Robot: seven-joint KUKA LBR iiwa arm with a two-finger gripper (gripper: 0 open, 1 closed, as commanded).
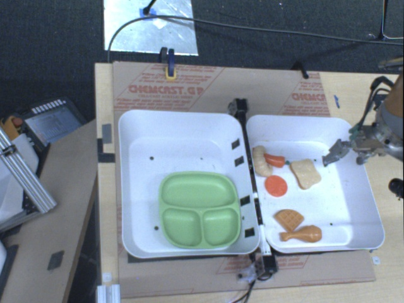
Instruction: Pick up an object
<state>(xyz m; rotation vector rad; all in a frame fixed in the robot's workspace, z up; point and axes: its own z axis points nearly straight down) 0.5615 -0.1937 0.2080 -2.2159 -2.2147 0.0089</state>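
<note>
Toy foods (300,234) fill right bin (363,188); green tray (199,209) fills left bin (136,169); tool (334,153) state unclear.

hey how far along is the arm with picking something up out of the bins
Nothing looks done yet: the slice of bread, red disc, waffle and drumstick all lie on the floor of the right bin. In hand: the gripper is over that bin's right side, nearest the bread, holding nothing. Left: coming down on a piece, gripping it and lifting it.
</note>
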